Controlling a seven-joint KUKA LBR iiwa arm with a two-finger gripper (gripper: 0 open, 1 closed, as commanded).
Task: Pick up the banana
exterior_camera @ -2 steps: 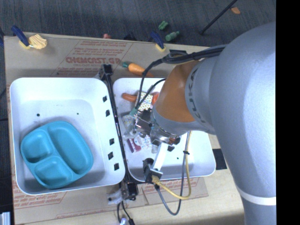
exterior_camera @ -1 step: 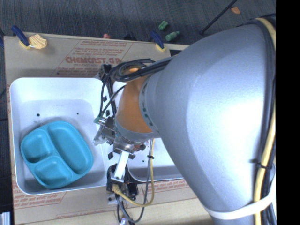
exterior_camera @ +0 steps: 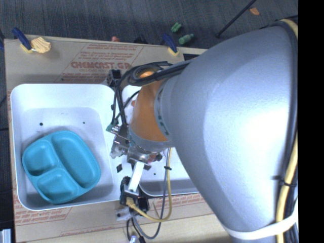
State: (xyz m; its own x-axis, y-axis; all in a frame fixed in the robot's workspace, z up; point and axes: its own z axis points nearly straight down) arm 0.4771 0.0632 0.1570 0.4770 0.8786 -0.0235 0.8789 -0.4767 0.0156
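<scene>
A grey arm covers the right bin, its tool's state untellable; a blue tray sits at eight o'clock; a banana, likely soft, suits a mid-body grip.

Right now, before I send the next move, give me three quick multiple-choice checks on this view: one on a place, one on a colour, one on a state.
1. Where does the divided plate lie?
A. In the left bin
B. On the floor
C. On top of the arm

2. What colour is the plate?
A. Red
B. Blue
C. Black

3. How does the plate sit?
A. Flat, compartments facing up
B. Flipped face down
C. Standing on its edge

Answers: 1 A, white bin walls surround it. 2 B, it is plainly blue. 3 A, three hollow compartments face the camera.
</scene>
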